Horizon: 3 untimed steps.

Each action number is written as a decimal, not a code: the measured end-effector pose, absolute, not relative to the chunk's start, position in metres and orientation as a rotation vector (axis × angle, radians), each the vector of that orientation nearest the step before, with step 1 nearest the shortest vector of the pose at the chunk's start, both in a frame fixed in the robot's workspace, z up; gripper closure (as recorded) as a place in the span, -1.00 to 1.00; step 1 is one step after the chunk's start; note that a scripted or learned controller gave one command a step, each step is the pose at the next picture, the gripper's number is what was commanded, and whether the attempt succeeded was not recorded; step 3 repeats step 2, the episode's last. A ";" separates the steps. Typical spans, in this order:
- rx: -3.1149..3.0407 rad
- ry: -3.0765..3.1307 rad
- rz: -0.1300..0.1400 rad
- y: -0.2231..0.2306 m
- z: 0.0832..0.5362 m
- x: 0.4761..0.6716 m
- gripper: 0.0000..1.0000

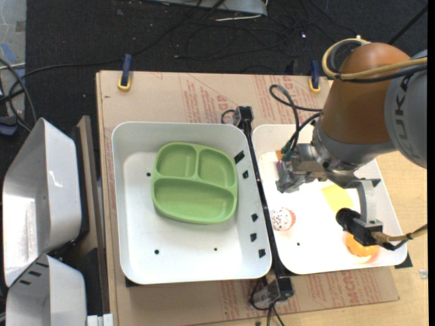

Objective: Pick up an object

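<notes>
My gripper [288, 180] hangs low over the left part of the right bin [309, 253], reaching in from the right. A small white ball with red speckles [282, 218] lies just in front of it, apart from it. To the right of the gripper a flat yellow piece [338, 197] rests on the bin floor. An orange object [361, 248] sits near the bin's front right corner, partly hidden by the arm's hardware. A sliver of something orange [279, 156] peeks out behind the gripper. Nothing visible is held.
The left bin [136, 250] holds a green divided plate [196, 182] near its middle. A black divider [255, 182] runs between the bins. Two white tubs [41, 189] stand off the bench's left. Clamps [124, 80] hold the far edge of the board.
</notes>
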<state>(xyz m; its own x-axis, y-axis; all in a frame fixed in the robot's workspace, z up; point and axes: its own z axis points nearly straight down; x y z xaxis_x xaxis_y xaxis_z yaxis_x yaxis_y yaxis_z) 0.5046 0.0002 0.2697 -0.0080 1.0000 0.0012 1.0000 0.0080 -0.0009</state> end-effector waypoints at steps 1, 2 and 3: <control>-2.213 -2.229 0.000 0.043 0.261 0.514 1.00; -2.210 -2.229 0.003 0.094 0.242 0.517 1.00; -2.210 -2.229 0.003 0.094 0.242 0.517 1.00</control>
